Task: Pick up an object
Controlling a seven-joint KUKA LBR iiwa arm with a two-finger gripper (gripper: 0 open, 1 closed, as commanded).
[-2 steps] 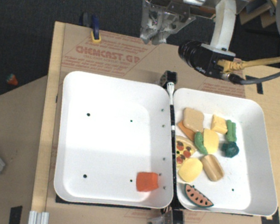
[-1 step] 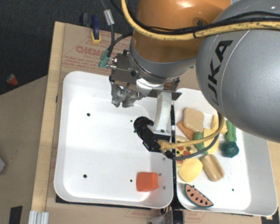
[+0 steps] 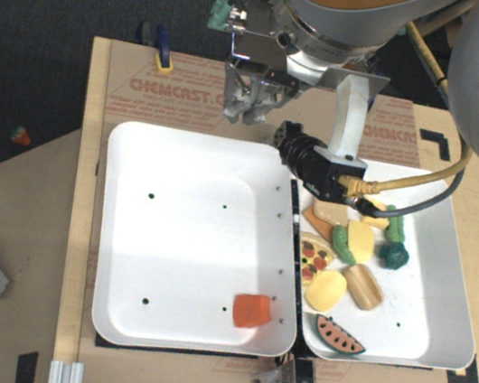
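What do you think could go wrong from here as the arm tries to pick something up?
1. The toys in the right bin lie packed together: the yellow piece, the bread roll and the pizza slice touch, so a grasp may catch two or nudge neighbours.
2. The watermelon slice lies flat near the rim and may slip out.
3. The orange block sits near the left bin's wall, crowding the gripper.

A brown bench board (image 3: 81,204) sits over dark floor (image 3: 32,12).
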